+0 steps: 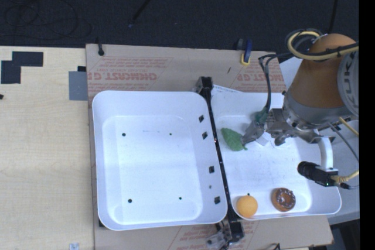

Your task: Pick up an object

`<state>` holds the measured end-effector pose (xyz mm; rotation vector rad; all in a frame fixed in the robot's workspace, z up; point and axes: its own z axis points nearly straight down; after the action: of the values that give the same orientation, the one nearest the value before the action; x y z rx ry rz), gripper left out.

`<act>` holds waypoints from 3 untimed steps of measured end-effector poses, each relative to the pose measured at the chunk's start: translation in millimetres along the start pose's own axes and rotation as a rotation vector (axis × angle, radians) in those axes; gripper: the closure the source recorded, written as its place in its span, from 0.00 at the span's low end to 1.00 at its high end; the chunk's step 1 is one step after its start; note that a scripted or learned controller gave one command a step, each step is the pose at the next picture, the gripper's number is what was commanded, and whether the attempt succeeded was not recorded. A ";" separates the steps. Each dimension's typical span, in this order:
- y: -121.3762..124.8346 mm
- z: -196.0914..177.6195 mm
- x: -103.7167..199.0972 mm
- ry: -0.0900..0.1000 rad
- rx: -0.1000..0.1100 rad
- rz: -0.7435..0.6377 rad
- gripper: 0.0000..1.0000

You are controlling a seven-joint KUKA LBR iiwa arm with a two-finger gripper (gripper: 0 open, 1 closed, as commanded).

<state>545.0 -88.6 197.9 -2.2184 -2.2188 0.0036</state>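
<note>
In the right bin lie a green leaf-shaped object near the divider, an orange ball at the front left corner and a brown ring-shaped doughnut beside it. My gripper hangs low over the bin's back half, right next to the green object's right side. Nothing shows between its fingers.
The left bin sits beside the right one, parted by a black divider. The arm's orange band and grey body cover the right bin's back right corner. Cables hang over the bin's right rim.
</note>
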 end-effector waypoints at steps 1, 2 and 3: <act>-10.6 -74.2 -80.4 -0.006 -0.009 0.007 0.00; -14.1 13.9 -127.3 -0.001 0.005 0.004 0.00; 14.8 -150.8 -125.6 -0.008 -0.022 -0.003 0.00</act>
<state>560.4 -214.3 348.4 -2.2305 -2.2369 -0.0117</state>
